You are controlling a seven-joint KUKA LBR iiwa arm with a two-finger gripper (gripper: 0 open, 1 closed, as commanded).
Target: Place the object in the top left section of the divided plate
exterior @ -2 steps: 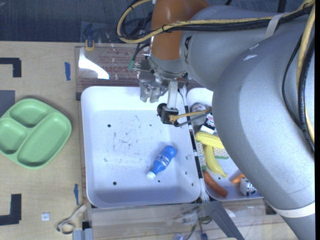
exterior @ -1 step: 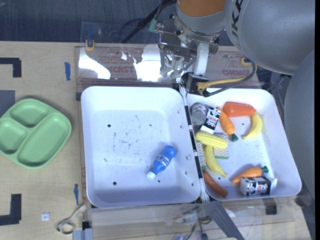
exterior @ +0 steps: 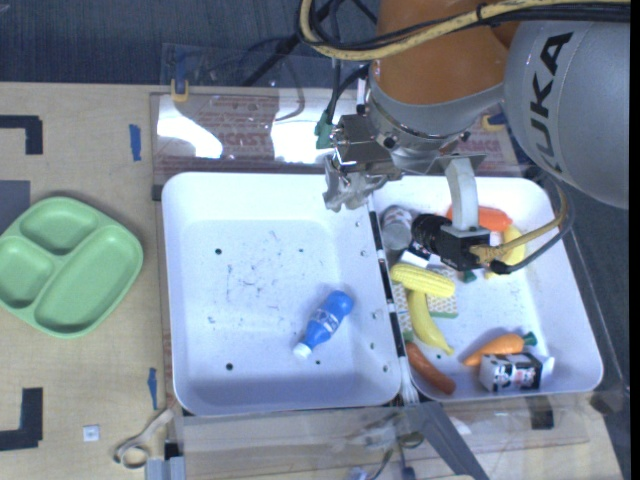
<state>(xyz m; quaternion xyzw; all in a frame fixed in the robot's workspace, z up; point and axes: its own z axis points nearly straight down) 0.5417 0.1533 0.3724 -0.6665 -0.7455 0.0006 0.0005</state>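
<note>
A green divided plate (exterior: pixel 68 266) lies on the wooden bench at the far left, outside the bins; its top left section (exterior: pixel 52 224) holds nothing. A blue bottle with a white cap (exterior: pixel 325 321) lies on its side in the left bin (exterior: pixel 200 190), right of the middle. My gripper (exterior: pixel 347 194) hangs over the back right corner of the left bin, close to the wall between the bins. It is well behind the bottle, apart from it, and nothing shows in its grasp.
The right bin (exterior: pixel 578 340) holds several toy foods: a corn cob (exterior: pixel 425 280), a banana (exterior: pixel 431 325), a carrot (exterior: pixel 496 346), a sausage (exterior: pixel 430 371) and a small can (exterior: pixel 512 372). The arm's bulk covers that bin's back part.
</note>
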